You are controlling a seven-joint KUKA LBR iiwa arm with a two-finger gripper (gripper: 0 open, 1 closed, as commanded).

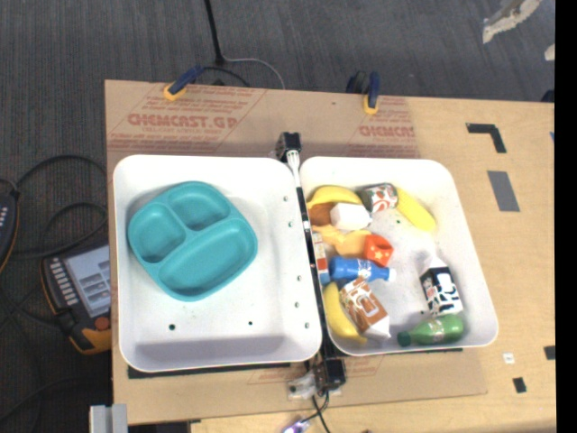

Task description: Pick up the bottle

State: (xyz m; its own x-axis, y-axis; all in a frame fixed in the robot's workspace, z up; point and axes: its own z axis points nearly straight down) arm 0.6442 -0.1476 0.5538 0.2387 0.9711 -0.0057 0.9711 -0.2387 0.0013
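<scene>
Dark carpet surrounds a cardboard-topped bench [505, 332] with two white bins side by side. Left bin [261, 332] holds a teal divided plate [191, 238]. Right bin [469, 242], centre-right of frame, is a cluttered pile. The likeliest target is the green bottle [433, 331], lying on its side along that bin's lower right wall. A white bottle with dark label [440, 289] sits just above it, apparently touching. A blue bottle [359, 269] lies mid-bin near the bananas [335, 312] and a snack packet [362, 307]. A pale shape at the upper right corner looks like the gripper [516, 9], well apart from both bins; open or closed, cannot tell. Pick not started. Best approach: come straight down on the green bottle's body, jaws across its short axis, clear of the bin wall and the white bottle.
</scene>
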